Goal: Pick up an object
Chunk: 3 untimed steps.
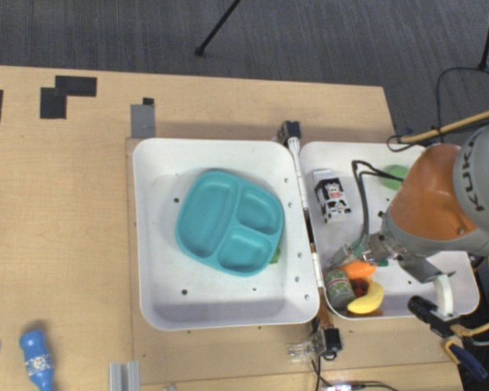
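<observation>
The bench (pixel 57 243) carries two white bins: the left bin (pixel 159 300) holds a teal plate (pixel 228 222) with three compartments, lying flat and slightly turned, with a sliver of something green showing under its right edge. The right bin (pixel 469 287) holds the small stuff, and the arm (pixel 428 194) hangs over it from the right, its orange band covering much of the bin's middle. The gripper (pixel 373 252) sits low at the near left part of that bin, just above an orange piece (pixel 359 270); whether it is open or closed cannot be told from here, since the wrist hides that end, and nothing can be seen held. Close by are the likeliest targets. The banana (pixel 367 300), yellow and curved, lies against the bin's near wall, touching the orange piece; it looks like a light plastic toy, stiff and smooth, so a bit slippery, best taken across its middle where it is narrowest. A dark can (pixel 337 283) lies just left of it by the bin's corner, probably rigid and round, apt to roll if nudged. Further back a small white box (pixel 332 199) with dark print lies apart, flat-sided and easy to pinch across its short width. A green scrap (pixel 395 173) peeks beside the arm.
</observation>
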### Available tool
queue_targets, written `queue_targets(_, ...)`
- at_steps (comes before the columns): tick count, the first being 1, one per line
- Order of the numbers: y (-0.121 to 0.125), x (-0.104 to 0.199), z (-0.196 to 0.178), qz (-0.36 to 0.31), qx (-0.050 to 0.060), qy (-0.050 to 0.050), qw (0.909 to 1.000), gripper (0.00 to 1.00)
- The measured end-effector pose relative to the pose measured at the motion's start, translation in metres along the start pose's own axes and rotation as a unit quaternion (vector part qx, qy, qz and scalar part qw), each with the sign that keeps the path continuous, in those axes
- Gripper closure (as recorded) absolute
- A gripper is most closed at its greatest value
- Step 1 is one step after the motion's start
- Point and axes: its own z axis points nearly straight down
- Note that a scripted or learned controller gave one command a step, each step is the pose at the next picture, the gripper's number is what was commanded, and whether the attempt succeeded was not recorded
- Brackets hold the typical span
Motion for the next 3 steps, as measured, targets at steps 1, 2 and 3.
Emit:
queue_targets(1,0.000,0.000,0.000,0.000,0.000,0.000,1.0000,0.00)
queue_targets(2,0.106,0.016,-0.095,0.040,0.007,0.004,0.9992,0.00)
queue_targets(3,0.050,-0.014,0.002,0.017,0.006,0.003,0.9998,0.00)
